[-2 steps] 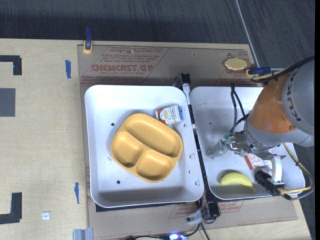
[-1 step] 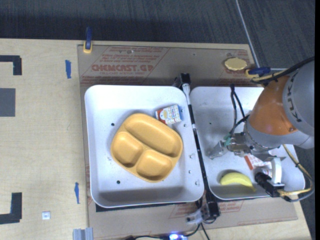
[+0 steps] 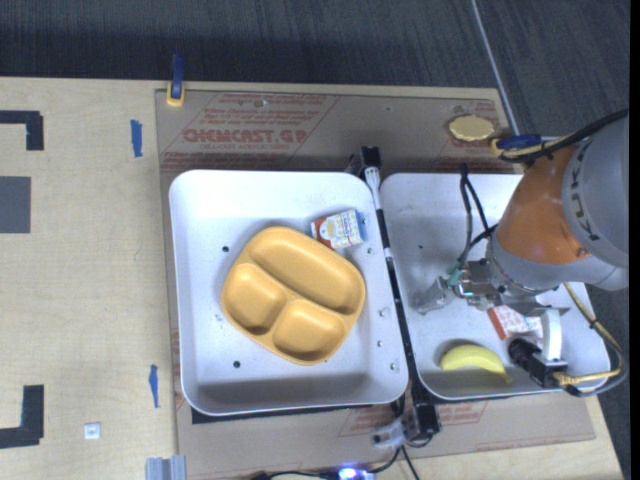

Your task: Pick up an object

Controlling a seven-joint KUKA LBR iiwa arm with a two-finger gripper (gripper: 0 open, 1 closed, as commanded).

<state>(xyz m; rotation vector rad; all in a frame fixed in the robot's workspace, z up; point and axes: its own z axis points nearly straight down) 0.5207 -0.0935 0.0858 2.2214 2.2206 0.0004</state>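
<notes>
Two bins; left bin (image 3: 190,268) holds one yellow tray (image 3: 292,293) with three hollows, and one small carton (image 3: 338,228) just beyond it at the far right corner; right bin (image 3: 420,208) holds one banana (image 3: 472,359) at the near side and one red-and-white packet (image 3: 513,321) just right of it, partly under my wrist; my gripper (image 3: 432,295) sits low in the right bin, left of the packet, far of the banana, gripping nothing I can see; my arm (image 3: 560,213) covers the bin's right part; one cable (image 3: 472,208) crosses it.
</notes>
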